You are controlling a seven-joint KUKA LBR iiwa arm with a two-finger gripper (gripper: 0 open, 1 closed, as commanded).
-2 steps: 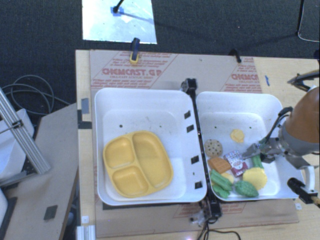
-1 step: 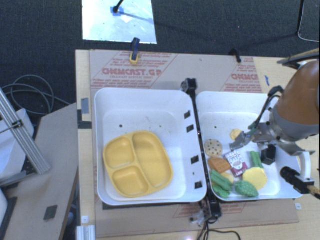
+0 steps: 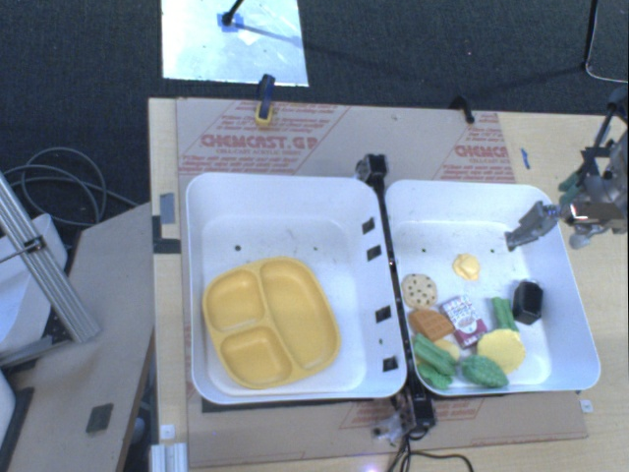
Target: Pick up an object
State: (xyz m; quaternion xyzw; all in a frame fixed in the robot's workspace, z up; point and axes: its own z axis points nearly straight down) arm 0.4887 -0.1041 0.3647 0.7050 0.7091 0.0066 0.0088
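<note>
The right bin [image 3: 550,362] holds several toy food items in its front half. Among them are a round cookie [image 3: 420,289], a small yellow piece [image 3: 467,265], a black block [image 3: 528,301], a red-and-white packet [image 3: 463,320], a yellow lemon-like piece [image 3: 501,347], an orange piece [image 3: 430,323] and green vegetables [image 3: 484,370]. My gripper [image 3: 523,232] reaches in from the right over the bin's back right part, above and to the right of the small yellow piece and behind the black block. Nothing shows in its grasp.
The left bin [image 3: 226,205] carries a yellow divided plate [image 3: 270,320] at its front. A black divider with clips [image 3: 385,273] runs between the bins. A yellow clamp [image 3: 264,114] sits on the cardboard behind the left bin. A metal sheet [image 3: 234,28] lies on the floor beyond.
</note>
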